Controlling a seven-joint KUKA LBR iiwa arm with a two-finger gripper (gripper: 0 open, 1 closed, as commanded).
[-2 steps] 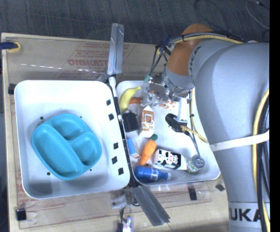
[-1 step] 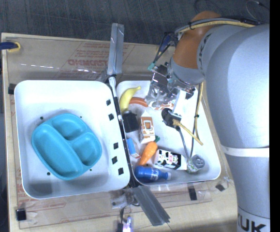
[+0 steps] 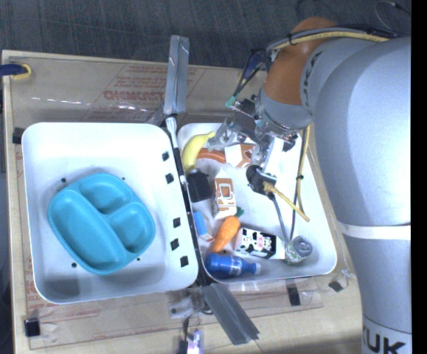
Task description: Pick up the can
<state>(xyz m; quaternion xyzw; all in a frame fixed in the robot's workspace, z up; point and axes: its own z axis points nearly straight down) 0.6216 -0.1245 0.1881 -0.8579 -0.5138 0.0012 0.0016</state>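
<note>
A blue can (image 3: 231,265) lies on its side at the front of the right bin (image 3: 320,220), its pale end pointing right. My gripper (image 3: 231,133) hangs over the back of that bin, well away from the can, just right of a yellow banana (image 3: 193,151) and above a red and white thing (image 3: 213,156) that it partly hides. Nothing shows between the gripper and the can except other clutter.
In the right bin also lie a black block (image 3: 198,186), a small white and orange carton (image 3: 224,195), a carrot (image 3: 228,231), a cow-patterned box (image 3: 257,243) and a grey round thing (image 3: 299,250). The left bin (image 3: 51,142) holds a blue divided tray (image 3: 101,221).
</note>
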